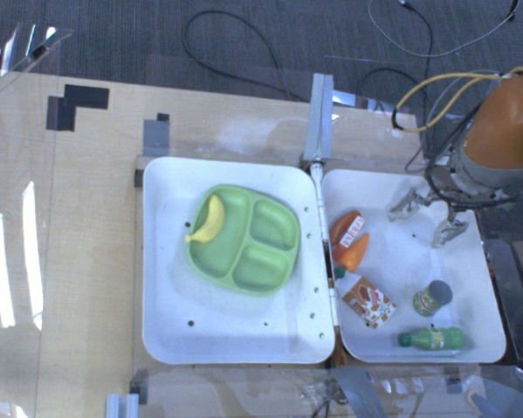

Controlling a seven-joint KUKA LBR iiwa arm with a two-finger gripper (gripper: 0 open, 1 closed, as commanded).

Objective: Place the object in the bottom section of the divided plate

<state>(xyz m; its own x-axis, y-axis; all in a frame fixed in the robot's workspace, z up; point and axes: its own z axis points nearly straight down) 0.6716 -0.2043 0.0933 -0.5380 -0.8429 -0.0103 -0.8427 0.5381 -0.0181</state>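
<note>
On the left, the green divided plate (242, 239) sits in the left bin (163, 330), a banana (208, 221) already in its left section. Its near section lies bare. In the right bin (491, 334) wait a carrot (353, 250), carton (368, 303), can (432, 297) and bottle (431, 339). My pincer (429, 217) hangs open and empty at the far right, so I judge picking comes next: drop onto one object and close.

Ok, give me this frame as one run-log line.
gripper: open, holding nothing, over right bin | divided plate: left bin, banana in left section | carrot: right bin, untouched
</note>
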